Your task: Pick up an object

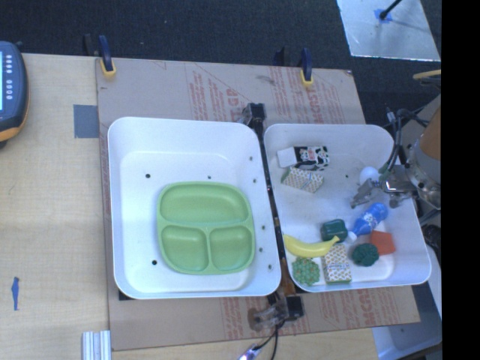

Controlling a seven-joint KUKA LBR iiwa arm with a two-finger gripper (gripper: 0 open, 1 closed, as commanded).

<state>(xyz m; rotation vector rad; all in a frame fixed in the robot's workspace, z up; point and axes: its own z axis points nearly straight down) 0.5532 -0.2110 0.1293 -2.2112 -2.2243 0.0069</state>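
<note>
From my console I see the arm coming in at the right edge, mostly cut off, with only its wrist end reaching over the right rim of the right-hand bin. The gripper hangs low inside that bin, near its right wall, pointing leftward toward the bin's middle. Its metal tips are too small and blurred for me to read.
</note>
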